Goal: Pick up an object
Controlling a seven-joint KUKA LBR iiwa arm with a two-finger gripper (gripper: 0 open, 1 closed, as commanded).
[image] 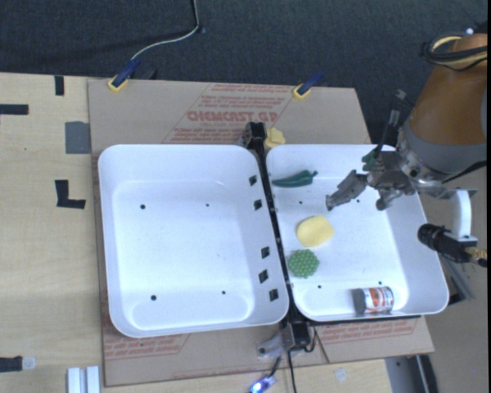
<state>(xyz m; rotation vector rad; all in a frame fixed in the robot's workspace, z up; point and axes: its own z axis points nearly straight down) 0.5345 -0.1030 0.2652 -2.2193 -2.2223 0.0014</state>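
Several small objects lie in the right bin (409, 244). A dark green pepper-like piece (295, 178) rests near the divider at the back. A yellow rounded lump (314, 231) sits mid-bin, with a green knobbly ball (303, 262) just in front of it. A small can (373, 300) with a red label lies on its side by the front wall. My gripper (362, 197) hangs over the back right of this bin, to the right of the pepper and above the yellow lump. It is open, its fingers spread wide with nothing between them.
The left bin (114, 219) adjoins the right one along a black-clipped divider (266, 219). Both bins stand on a cardboard sheet (221, 113) held by clamps. The arm's grey and orange body (450, 113) looms over the right bin's far right edge.
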